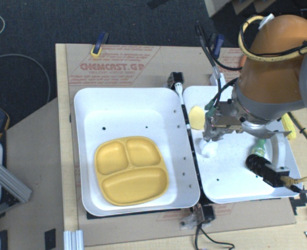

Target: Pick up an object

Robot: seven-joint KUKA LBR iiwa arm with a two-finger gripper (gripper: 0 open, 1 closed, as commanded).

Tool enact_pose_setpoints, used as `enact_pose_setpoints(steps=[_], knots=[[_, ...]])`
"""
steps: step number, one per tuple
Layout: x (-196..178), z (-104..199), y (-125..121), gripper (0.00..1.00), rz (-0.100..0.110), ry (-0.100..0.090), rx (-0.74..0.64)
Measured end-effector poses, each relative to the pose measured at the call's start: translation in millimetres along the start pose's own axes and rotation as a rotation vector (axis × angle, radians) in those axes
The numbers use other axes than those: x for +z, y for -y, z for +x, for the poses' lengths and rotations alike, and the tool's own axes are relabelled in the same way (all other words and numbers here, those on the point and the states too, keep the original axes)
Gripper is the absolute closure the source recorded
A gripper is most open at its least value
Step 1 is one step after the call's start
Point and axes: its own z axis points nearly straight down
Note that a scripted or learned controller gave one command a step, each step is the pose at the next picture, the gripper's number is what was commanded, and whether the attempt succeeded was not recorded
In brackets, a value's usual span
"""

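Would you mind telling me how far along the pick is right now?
Approach looks done: the gripper hangs over the right bin, beside a pale yellow object and above a white object. Nothing is visibly held. Grasping and lifting remain; the tray in the left bin lies untouched.

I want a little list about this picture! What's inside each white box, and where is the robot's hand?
left bin: one yellow plate with three sections, lying flat
right bin: pale yellow object near the left wall; small white thing; green thing partly hidden by the arm
hand: low over the right bin, between the pale yellow object and the small white thing
holding something: cannot tell from this view
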Motion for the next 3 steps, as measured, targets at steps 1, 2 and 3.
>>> enact_pose_setpoints(steps=[1, 2, 3], knots=[[-25.6, 5.0, -0.6, 1.00, -0.008, 0.002, 0.005], [-68.7, 41.7, -3.2, 1.00, -0.010, 0.001, 0.002], [-123.5, -61.8, 0.5, 1.00, -0.013, 0.005, 0.017]])
